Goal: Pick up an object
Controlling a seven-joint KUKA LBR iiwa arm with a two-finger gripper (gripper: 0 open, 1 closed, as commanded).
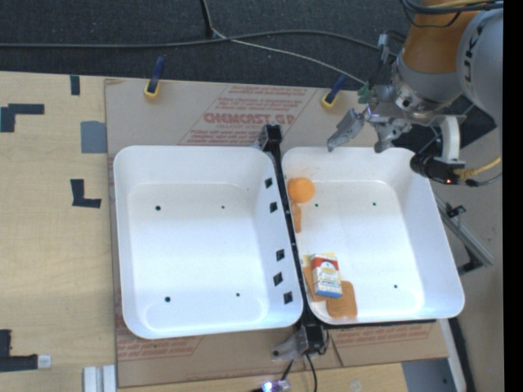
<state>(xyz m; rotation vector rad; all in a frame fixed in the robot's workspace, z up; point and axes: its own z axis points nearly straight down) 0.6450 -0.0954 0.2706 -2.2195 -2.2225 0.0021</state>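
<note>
My gripper [360,140] hangs open above the far edge of the right bin [409,219], with nothing between its two grey fingers. An orange ball [301,189] lies at the bin's far left, close to the divider, well left of and below the gripper. At the bin's near left lies a small white, red and blue box [328,276] resting on a tan, cookie-like piece [343,302].
The left bin [196,235] sits beside the right one, joined by black clips [278,219] along the divider. Both stand on a cardboard sheet [237,113] held by yellow clamps [153,86]. A cable crosses the dark floor at the back.
</note>
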